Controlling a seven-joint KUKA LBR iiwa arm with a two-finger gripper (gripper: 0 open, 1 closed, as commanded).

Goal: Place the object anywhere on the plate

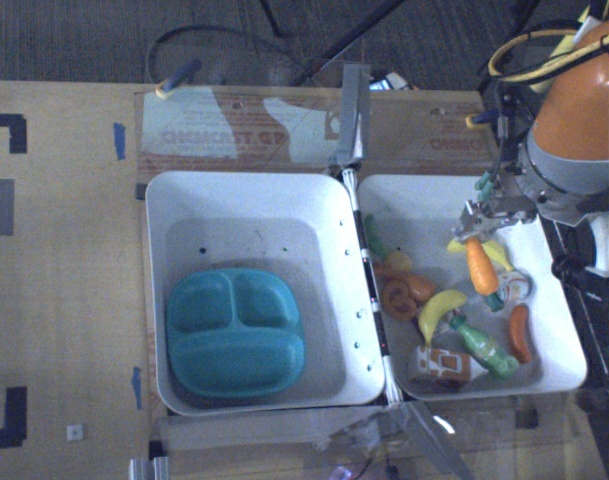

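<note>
Camera view: the gripper (481, 218) hangs over the upper part of the right bin (414, 196), and whether it is apart, together or clamped on anything I cannot tell, since its tip blurs into the metal around it. Just below it, seemingly touching or nearly so, lies an orange carrot (481, 267) with a yellow piece (496, 253) under it. I judge the carrot to be the likely object, and the step in hand to be the pick, with nothing yet carried. The teal plate (235, 332), three compartments moulded into it, lies well off to the gripper's left and lower, in the left bin (184, 200).

The next move calls for a sure hold on one toy, a lift above the bin walls, and a long pass leftward over the divider (369, 268) between the bins before lowering onto the plate.

Crowding is the hindrance. Below the gripper sit a banana (440, 311), a green bottle (487, 346), a red sausage (521, 332) and a small brown carton (442, 363). Lower left of it are a brown ring-shaped toy (399, 296) and a green piece (372, 236) against the divider. Any of these could be nudged or snagged. The worktop (64, 268) beyond bears blue tape marks.
</note>
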